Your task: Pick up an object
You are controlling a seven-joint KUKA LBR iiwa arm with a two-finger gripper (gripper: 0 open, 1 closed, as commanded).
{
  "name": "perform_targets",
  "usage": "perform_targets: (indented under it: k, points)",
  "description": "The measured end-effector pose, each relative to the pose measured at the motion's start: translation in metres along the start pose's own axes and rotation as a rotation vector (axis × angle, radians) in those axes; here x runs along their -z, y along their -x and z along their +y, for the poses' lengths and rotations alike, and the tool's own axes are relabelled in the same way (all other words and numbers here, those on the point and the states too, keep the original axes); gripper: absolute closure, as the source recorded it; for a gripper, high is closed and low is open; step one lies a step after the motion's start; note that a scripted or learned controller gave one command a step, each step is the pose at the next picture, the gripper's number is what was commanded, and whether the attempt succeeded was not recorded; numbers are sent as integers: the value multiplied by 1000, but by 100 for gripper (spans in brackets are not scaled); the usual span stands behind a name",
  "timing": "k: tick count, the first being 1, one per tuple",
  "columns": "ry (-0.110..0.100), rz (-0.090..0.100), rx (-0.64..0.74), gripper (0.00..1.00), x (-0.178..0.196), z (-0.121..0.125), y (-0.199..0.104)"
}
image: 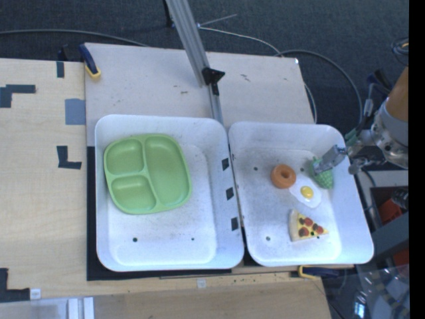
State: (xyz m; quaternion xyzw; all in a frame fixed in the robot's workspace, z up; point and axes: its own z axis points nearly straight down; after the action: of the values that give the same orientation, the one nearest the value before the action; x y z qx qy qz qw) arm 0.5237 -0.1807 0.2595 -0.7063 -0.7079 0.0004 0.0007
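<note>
Stage: I judge the pick not yet made | end effector (330, 158) low in right bin (265, 138), touching green toy (323, 177); grip state I cannot tell | doughnut (283, 176), fried egg (307, 193), pizza slice (305, 227) lie loose.

1. The arm (396, 121) is cut off by the right edge of the view, so just its wrist and a slice of the orange band show.
2. The gripper (330, 158) is small and blurred over the right bin's far right corner; how its tips stand cannot be told.
3. The green object (324, 176) beneath the gripper is partly covered by it and too blurred to identify.
4. The surface (40, 178) runs out of the view at the left and bottom edges.
5. The slanted metal pole (189, 28) is cut off at the top edge.
</note>
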Motion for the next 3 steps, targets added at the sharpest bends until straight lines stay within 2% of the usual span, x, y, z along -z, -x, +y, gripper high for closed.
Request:
perform_targets:
  k: [1, 2, 3]
  points:
    - [0, 0, 1, 0, 0, 0, 0]
    - [-5, 0, -2, 0, -48, -7, 6]
    - [-5, 1, -1, 0, -94, -9, -1]
